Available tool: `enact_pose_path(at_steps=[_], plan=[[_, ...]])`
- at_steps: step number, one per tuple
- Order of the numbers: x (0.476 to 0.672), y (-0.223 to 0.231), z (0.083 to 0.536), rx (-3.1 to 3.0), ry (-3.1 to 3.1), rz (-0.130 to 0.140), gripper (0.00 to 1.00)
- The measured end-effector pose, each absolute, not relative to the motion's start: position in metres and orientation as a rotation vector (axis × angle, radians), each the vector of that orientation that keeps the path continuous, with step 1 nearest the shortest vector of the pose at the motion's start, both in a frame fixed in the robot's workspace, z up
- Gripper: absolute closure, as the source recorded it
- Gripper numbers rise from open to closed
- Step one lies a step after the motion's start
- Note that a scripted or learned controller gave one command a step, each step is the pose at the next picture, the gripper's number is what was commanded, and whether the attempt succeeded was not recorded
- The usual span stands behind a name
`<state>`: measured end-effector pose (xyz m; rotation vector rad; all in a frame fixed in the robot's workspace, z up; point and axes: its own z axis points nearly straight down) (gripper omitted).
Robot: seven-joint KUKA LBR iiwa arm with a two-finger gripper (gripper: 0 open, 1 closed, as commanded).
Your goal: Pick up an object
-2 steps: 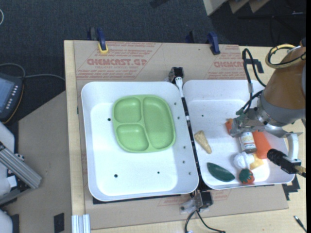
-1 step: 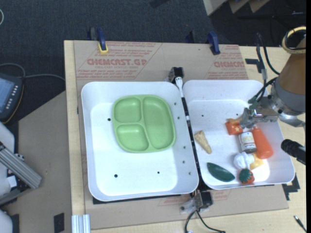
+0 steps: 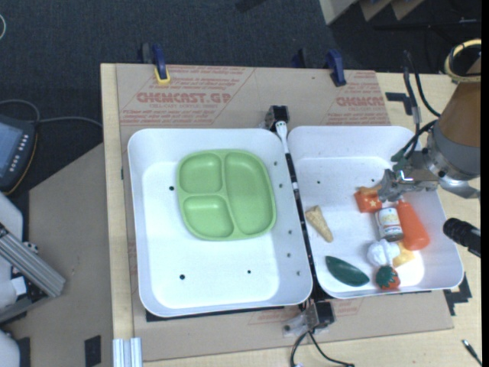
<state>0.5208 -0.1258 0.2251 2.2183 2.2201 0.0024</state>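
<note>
Camera view looks down at a slant on a counter (image 3: pixel 114 167) topped with brown printed board, bearing two shallow white bins side by side. Left bin (image 3: pixel 153 274) holds a pale green divided plate (image 3: pixel 226 194) with three compartments, lying flat toward the far middle of that bin; nothing lies on the plate.

Right bin (image 3: pixel 336 159) holds a scatter of small things, all in its right and near part. A tan wedge-shaped piece (image 3: pixel 320 223) lies near the bin's left wall, apart from the rest. Nearer the front lies a dark green leaf-shaped object (image 3: pixel 346 271). To its right sit a small red berry-like piece (image 3: pixel 387 277), a white lump (image 3: pixel 379 252) and a yellowish bit (image 3: pixel 405 257), close together in the near right corner. Just beyond them a small bottle with a white label (image 3: pixel 390 223) lies beside an orange carrot-like object (image 3: pixel 413 226), the two touching or nearly so. A red-orange piece (image 3: pixel 367 200) lies at the far left end of this cluster.

The arm (image 3: pixel 462 128) reaches in from the right, its orange-brown section above a grey wrist. The jaws (image 3: pixel 395 183) hang low over the right bin, right at the red-orange piece and the top of the bottle. Whether the jaws are open, closed or gripping anything, I cannot tell; the metal parts there blur into the objects beneath.

Blue clamps (image 3: pixel 160 61) grip the far edge of the board.
</note>
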Motion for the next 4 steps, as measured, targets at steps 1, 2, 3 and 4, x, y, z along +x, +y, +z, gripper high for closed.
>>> enact_pose_path(at_steps=[1, 2, 3, 4], plan=[[0.532, -0.064, 0.221, 2.216, 2.229, 0.002, 1.00], [0.552, -0.012, 0.230, 2.213, 2.228, 0.006, 1.00], [0.552, 0.033, 0.214, 2.219, 2.230, -0.002, 1.00], [0.553, 0.034, 0.215, 2.221, 2.223, -0.001, 1.00]])
